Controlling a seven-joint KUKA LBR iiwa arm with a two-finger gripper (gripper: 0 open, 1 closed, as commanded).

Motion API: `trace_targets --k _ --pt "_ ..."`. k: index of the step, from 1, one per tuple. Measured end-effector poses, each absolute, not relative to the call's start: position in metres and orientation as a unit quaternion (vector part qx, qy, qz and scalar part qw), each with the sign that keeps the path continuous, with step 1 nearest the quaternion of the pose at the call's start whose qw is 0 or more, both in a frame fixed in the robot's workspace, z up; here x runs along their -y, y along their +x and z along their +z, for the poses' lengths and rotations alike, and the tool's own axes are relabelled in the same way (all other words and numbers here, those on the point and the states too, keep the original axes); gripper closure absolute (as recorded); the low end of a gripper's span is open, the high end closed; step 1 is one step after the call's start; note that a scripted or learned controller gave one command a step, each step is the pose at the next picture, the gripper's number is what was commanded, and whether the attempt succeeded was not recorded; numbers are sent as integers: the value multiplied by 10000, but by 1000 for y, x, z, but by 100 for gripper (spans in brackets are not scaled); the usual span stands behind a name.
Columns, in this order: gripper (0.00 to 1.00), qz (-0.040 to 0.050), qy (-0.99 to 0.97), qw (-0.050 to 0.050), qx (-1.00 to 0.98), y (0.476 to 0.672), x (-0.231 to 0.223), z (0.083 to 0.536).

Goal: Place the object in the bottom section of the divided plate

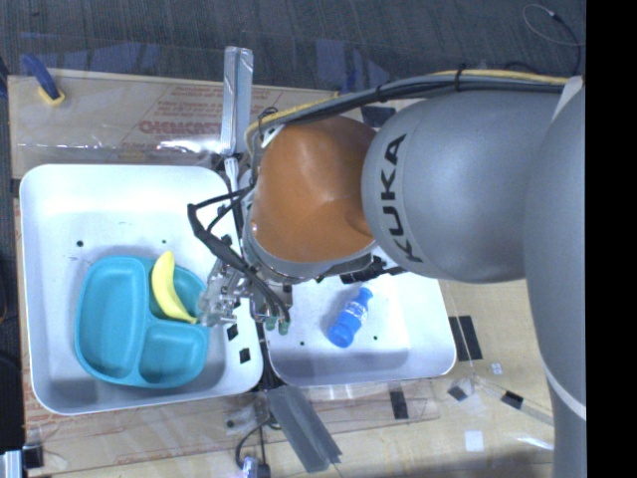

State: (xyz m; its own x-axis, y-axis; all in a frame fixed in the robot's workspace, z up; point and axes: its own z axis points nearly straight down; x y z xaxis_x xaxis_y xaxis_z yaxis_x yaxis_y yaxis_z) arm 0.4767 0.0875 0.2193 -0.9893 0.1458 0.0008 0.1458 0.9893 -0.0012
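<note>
sitting in the left white bin [60, 207] is a blue divided plate [119, 327] with three sections: one long section on the left side and two smaller ones on the right. a yellow banana [169, 289] lies on the upper right section of the plate, partly over its rim, and the lower right section shows bare blue. the banana is curved, bright yellow, with a darker tip at its lower end near the gripper [239, 307]. the right white bin [418, 357] holds a small blue bottle [350, 317], lying tilted, well apart from the plate.

the gripper hangs over the border between the two bins, just beside the right edge of the plate and the lower end of the banana. i cannot tell if its jaws are spread or pressed together, because the metal parts and black cables [214, 227] crowd that place. the big grey arm [468, 187] with its orange band [304, 192] covers much of the right bin.
</note>
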Motion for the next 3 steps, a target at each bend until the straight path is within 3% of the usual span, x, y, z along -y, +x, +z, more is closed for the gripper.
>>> trace_targets --k 1,2,3 --pt "100 0 152 -21 9999 478 -71 254" --pt "100 0 -473 -19 9989 487 -107 357" --pt "100 1 448 -6 9990 477 -139 263"
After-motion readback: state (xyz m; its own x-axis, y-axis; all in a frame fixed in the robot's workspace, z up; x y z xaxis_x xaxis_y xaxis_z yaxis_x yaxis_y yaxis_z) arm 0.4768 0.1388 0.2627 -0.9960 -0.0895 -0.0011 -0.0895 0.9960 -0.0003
